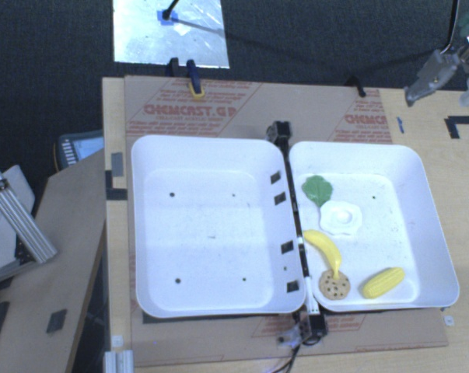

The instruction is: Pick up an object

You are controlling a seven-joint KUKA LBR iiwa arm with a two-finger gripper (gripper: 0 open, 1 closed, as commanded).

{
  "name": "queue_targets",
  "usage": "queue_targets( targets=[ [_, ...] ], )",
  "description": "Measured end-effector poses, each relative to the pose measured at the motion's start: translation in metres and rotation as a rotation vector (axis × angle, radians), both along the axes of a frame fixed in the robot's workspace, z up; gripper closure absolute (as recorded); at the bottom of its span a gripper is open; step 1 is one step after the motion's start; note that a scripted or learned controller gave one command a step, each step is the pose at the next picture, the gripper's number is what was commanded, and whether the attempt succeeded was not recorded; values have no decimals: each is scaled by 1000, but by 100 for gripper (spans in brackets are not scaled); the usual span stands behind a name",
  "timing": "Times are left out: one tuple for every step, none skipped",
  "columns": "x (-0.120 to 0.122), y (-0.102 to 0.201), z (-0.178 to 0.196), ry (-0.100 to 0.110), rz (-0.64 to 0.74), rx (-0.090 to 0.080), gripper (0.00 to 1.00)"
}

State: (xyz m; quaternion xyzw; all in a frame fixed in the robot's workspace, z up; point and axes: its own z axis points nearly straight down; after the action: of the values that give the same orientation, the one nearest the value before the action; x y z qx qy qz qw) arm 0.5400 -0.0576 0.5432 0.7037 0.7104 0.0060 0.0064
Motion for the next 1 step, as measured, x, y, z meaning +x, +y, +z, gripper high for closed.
queue_targets(
  targets=[
    [0,-3,4,9,-1,-1,100]
  ],
)
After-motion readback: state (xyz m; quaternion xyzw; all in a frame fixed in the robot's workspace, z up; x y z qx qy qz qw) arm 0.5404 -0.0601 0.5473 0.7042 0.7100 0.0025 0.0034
